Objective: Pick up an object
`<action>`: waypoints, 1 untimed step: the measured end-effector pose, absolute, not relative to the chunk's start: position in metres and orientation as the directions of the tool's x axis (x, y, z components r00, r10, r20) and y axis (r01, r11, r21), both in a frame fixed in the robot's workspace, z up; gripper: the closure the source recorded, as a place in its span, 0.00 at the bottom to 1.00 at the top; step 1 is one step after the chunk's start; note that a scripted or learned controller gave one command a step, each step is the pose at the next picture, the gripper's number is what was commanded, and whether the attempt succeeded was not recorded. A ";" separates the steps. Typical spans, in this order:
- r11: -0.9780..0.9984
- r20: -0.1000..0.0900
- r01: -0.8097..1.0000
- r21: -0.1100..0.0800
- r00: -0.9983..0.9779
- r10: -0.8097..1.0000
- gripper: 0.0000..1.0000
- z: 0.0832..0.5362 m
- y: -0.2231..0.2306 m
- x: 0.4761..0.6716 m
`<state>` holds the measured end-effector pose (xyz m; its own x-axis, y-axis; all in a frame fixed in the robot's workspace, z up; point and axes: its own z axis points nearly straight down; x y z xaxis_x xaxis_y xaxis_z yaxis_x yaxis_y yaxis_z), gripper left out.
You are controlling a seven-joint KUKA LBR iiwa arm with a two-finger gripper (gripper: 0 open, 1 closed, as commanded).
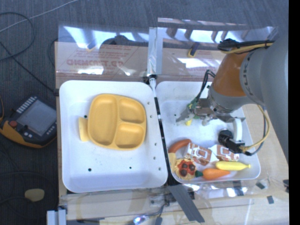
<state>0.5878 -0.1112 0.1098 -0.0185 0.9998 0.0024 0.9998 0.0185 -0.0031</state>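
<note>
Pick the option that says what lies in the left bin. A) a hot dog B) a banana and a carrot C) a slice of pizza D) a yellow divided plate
D: the yellow divided plate lies alone in the left bin, while the toy foods sit along the near edge of the right bin.

Arm (262, 74): fat rounded grey links, smooth matte shell. Orange band (228, 76) wraps the segment just above the wrist, glossy, slightly darker at the edges. Black cable (243, 45) runs along the top of the orange section; another black cable (265, 125) loops along the wrist side. Wrist flange is grey metal. Tool (193, 117): small, dark grey-silver body with thin metallic parts, a bit of green and yellow at the tip; detail too small to resolve.
</note>
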 end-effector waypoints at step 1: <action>-0.014 0.000 1.000 0.008 0.014 1.000 0.00 0.090 -0.115 0.615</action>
